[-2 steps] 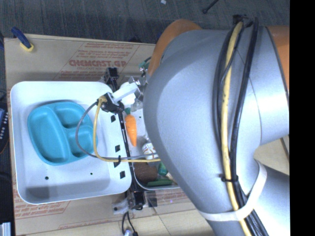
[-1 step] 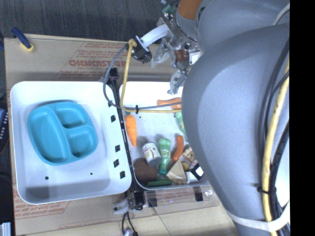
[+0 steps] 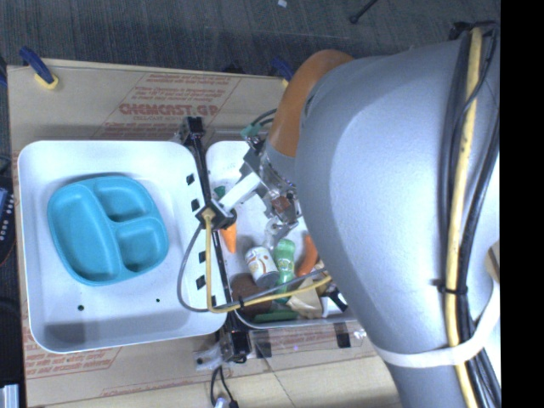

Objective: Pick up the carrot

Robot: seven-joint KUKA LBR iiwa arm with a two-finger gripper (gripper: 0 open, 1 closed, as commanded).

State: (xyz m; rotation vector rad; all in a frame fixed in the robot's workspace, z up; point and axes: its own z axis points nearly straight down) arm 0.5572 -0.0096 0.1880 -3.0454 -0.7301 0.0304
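Note:
The carrot (image 3: 229, 238) is a small orange piece lying in the right bin (image 3: 223, 158) against its left wall, partly hidden by the divider. My gripper (image 3: 274, 195) hangs over the middle of that bin, slightly up and to the right of the carrot and apart from it. The big grey arm (image 3: 399, 194) covers most of the right bin. Nothing shows as held.
A small can (image 3: 262, 264) and a green bottle (image 3: 285, 257) lie just below the gripper, with another orange item (image 3: 309, 249) beside them. Brown and green things crowd the bin's near end. The left bin (image 3: 51, 321) holds a blue divided plate (image 3: 106, 228).

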